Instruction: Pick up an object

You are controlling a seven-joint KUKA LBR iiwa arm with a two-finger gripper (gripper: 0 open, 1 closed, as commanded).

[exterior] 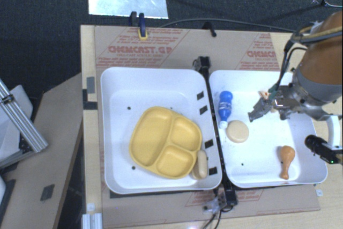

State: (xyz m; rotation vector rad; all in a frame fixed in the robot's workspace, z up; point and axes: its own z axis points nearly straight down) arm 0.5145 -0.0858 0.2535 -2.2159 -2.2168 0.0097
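The right bin (257, 171) holds a blue and white bottle (224, 105) lying along its left wall, a round cream puck (237, 131) just below the bottle, and a tan drumstick-shaped toy (286, 160) near the front right. My gripper (257, 111) hangs over the middle of this bin, its dark fingers pointing left toward the puck and bottle, a short gap away from both. Nothing shows between the fingers.
The left bin (120, 94) bears a yellow divided plate (165, 141) with a beige bread-like piece (201, 164) against its right edge. Black clips line the wall between the bins. The arm's orange band (321, 56) looms over the right bin's far right corner.
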